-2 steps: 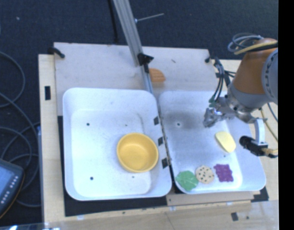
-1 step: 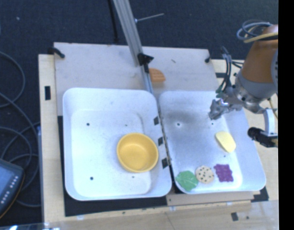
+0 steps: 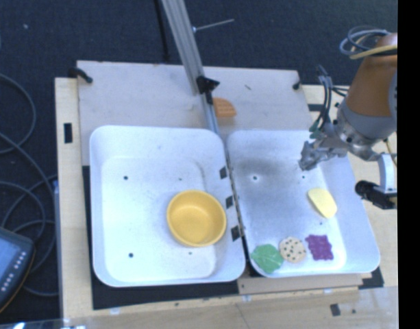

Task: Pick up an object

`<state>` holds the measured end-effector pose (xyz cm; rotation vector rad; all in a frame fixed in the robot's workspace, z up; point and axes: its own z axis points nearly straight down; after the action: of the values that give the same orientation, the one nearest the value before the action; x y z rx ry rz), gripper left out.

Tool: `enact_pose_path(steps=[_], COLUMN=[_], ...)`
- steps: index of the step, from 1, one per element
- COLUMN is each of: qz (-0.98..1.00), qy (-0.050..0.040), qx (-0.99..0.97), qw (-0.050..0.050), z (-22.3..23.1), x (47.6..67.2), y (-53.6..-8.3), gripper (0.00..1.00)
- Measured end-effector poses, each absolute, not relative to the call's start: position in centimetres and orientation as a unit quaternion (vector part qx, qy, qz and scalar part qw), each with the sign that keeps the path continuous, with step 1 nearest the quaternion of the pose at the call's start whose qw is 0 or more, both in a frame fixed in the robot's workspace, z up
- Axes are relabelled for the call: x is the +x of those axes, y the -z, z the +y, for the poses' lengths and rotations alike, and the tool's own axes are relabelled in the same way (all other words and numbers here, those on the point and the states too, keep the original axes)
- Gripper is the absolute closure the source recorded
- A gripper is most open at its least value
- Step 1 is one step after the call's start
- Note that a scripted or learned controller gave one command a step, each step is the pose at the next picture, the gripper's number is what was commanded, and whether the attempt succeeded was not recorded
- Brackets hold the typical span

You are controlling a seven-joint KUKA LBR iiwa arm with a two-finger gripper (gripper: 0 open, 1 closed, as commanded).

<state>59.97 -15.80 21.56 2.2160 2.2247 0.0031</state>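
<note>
Arm (image 3: 371, 91) comes in from the right, orange band above the wrist, gripper (image 3: 310, 157) hanging over the far right part of the right bin (image 3: 264, 184). Fingers are too small and blurred to read; can't tell if they're spread or pressed together. Nothing visible between them.

Right bin contents: pale yellow block (image 3: 322, 201) lying tilted toward the right side, just nearer than the gripper and apart from it. Along the near edge, a row of three: green round piece (image 3: 267, 258) at the left corner, a tan speckled cookie (image 3: 292, 249) just beside it, then a purple piece (image 3: 319, 247) just beside that. The middle of the bin floor looks grey and scuffed.

Left bin (image 3: 127, 184): yellow bowl (image 3: 196, 218) upright, sitting toward its near right area, close to the divide between the bins.

An orange object (image 3: 225, 108) sits on the bench (image 3: 127, 94) beyond the bins, next to the slanted metal rail (image 3: 186, 40).
</note>
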Motion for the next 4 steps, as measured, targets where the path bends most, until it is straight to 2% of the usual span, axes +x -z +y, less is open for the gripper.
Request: enact_pose_path(steps=[1,2,4], qz=[0.71,0.709,0.71], qy=[-0.0014,-0.0008,-0.0009], qx=[0.705,0.706,0.705], qw=[0.0,0.0,0.0], z=[-11.2,-6.5,3.1], x=[60.2,62.0,62.3], y=[-22.6,-23.0,-24.6], gripper=[1.0,1.0,1.0])
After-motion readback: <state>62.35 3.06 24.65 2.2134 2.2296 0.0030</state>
